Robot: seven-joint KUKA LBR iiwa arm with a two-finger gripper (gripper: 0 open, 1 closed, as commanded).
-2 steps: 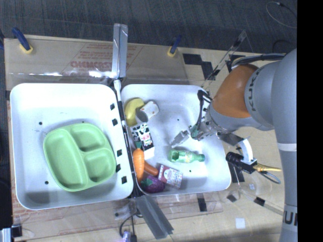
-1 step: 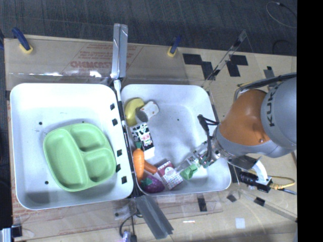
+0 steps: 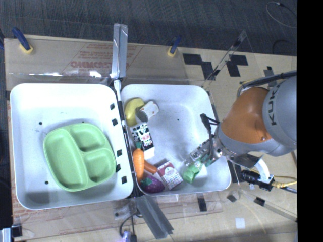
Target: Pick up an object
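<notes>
My gripper [image 3: 202, 157] hangs low over the right bin's [image 3: 176, 97] front right corner, below the orange-banded wrist. A small green object [image 3: 191, 174] lies right at its tip, touching or just under it; whether it is gripped is hidden. Along the bin's left side lie a yellow fruit [image 3: 131, 110], a beige cup on its side [image 3: 147, 110], a cow-patterned carton [image 3: 143, 135] and a carrot [image 3: 138, 163]. At the front sit a purple eggplant [image 3: 151, 184] and a pink carton [image 3: 170, 175].
The left bin [image 3: 30, 100] holds a green divided plate [image 3: 79, 156]. A metal divider [image 3: 119, 49] stands between the bins at the back. The arm's body crosses the right bin's right wall.
</notes>
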